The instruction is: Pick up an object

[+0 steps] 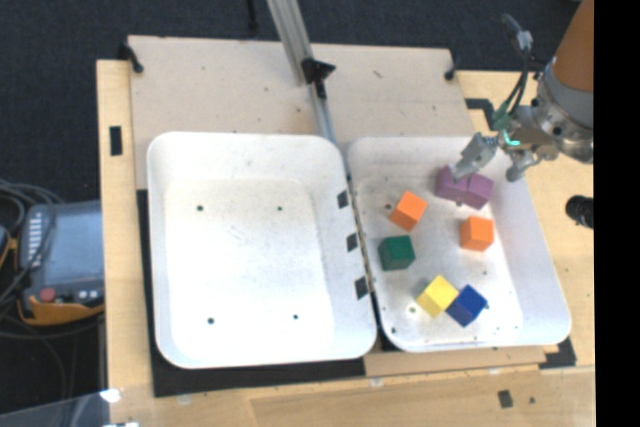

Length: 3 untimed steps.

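The right bin point(530, 260) holds several small blocks. A purple block point(463, 186) lies near its far side, with an orange cube point(408, 210) to its left and another orange cube point(477, 233) in front of it. A green cube point(397, 252) sits further left. A yellow cube point(436, 296) touches a blue cube point(466, 305) near the front. My gripper point(497, 160) hovers over the bin's far right part, just behind and to the right of the purple block. It is open, with one finger point(477, 154) close to the block's top edge and nothing between the fingers.
The left bin point(250, 245) lies beside the right one, with a dark divider strip point(355, 240) between them. A slanted metal pole point(290, 5) rises from the bench behind the bins. A grey device with cables point(60, 255) sits off the bench's left edge.
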### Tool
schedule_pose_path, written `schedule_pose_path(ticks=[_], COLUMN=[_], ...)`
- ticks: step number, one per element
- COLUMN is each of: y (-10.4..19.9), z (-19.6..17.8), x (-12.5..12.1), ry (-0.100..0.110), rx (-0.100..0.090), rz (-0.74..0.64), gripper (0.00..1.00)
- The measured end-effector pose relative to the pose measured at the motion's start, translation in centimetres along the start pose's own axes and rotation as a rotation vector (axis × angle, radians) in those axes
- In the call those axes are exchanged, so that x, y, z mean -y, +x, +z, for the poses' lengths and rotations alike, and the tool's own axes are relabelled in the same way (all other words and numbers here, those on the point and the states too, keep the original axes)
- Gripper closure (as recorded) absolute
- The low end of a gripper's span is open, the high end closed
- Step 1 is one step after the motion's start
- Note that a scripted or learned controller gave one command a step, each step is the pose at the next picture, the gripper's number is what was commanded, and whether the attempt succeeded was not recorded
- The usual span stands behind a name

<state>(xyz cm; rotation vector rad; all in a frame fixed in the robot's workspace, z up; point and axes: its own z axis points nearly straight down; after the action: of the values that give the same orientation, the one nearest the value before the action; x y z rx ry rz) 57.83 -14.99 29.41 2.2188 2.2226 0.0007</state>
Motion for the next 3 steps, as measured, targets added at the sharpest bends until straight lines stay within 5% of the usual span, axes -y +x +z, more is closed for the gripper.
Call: schedule_pose_path(ticks=[3], y=[0.8], z=[14.6], x=[-1.1], ry=[0.005], rx=[0.0], rz=[0.003], gripper=[0.0])
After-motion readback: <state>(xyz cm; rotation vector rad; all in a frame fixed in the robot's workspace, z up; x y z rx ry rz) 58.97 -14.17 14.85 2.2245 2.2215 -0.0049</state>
